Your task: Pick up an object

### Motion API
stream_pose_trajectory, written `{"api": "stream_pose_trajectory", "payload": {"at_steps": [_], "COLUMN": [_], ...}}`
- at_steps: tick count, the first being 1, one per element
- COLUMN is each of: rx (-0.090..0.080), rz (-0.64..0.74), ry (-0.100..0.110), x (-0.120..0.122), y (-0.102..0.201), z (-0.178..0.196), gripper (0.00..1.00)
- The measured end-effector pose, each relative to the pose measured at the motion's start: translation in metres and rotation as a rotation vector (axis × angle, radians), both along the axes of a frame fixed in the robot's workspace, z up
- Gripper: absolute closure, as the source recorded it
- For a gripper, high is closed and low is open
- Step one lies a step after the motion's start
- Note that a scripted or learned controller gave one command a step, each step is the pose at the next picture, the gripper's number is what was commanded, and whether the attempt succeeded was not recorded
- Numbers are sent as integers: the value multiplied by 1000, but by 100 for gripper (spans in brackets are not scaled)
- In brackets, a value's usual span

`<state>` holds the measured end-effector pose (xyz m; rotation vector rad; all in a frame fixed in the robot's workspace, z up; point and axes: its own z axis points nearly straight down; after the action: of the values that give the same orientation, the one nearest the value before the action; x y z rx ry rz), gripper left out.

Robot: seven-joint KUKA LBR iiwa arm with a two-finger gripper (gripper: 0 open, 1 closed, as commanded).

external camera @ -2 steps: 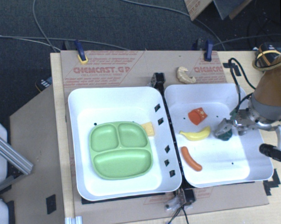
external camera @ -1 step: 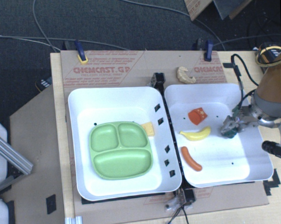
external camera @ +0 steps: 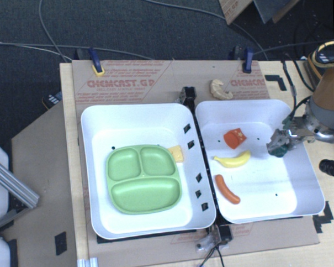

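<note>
- Two white bins are seen side by side on the table [external camera: 126,82]; the right bin [external camera: 302,199] is taken as the landmark for all places below.
- Inside the right bin, three loose things are noted: a red block [external camera: 234,138] toward the far left part, a yellow banana [external camera: 232,160] just nearer than the block, and an orange-red sausage [external camera: 227,189] nearer again, close to the bin's left wall.
- The three are seen to lie near one another but apart; none is touched by the arm.
- The hand [external camera: 279,145] is placed over the right bin's right half, low, well apart from the banana and at about its level.
- Whether the hand is spread or closed cannot be told; nothing is seen held between its tips.
- Beyond the right bin's left wall, a green divided tray [external camera: 143,178] is seen in the left bin [external camera: 95,128], with a small yellow piece [external camera: 177,153] at the tray's far right corner.
- Behind the right bin's far rim, a pale lump [external camera: 221,89] is seen lying on the table.
- Step judged: approach only; no grasp has been made.
- Next move, as judged: the hand would need to be carried leftward across the right bin, centred over one thing, the banana being nearest, then lowered and closed across its narrow width.
- Risk judged: the banana's curve may let it slip or roll when pressed.
</note>
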<state>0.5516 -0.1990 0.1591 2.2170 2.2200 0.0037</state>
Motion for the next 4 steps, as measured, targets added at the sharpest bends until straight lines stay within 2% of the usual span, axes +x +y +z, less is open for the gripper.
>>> {"api": "stream_pose_trajectory", "payload": {"at_steps": [1,2,3,4], "rx": [-1,5,4,5], "rz": [0,4,4,5], "ry": [-2,7,5,8], "x": [2,1,2,-6], "y": [0,52,101,150], "z": [54,47,58,50], "gripper": [100,100,100,100]}}
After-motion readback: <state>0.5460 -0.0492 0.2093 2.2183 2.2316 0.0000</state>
